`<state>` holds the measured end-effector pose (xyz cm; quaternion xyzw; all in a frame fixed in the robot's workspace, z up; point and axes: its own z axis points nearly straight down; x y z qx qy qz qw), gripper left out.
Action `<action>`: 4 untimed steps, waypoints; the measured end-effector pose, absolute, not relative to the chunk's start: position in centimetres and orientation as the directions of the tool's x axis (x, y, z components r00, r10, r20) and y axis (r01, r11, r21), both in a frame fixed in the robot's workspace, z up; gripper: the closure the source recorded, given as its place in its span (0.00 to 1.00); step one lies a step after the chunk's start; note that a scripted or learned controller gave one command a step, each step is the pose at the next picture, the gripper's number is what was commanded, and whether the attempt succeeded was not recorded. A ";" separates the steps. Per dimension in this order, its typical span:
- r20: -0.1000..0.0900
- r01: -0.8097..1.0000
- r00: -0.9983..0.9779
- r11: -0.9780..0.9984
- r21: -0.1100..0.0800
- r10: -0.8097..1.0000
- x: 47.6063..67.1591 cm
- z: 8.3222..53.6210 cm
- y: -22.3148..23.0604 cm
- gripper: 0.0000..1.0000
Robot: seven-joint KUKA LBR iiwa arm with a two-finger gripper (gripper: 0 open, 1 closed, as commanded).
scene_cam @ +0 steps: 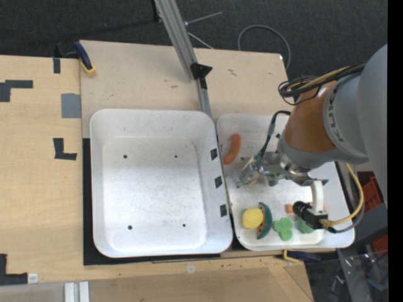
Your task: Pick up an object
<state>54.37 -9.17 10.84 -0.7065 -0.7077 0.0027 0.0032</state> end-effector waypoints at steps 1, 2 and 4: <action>-0.001 1.000 -0.001 0.001 -0.002 1.000 54.3 8.8 -9.1 0.00; 0.000 1.000 -0.002 0.002 -0.002 1.000 54.4 9.9 -9.1 1.00; -0.001 1.000 -0.002 0.002 0.003 1.000 55.4 18.6 -9.6 1.00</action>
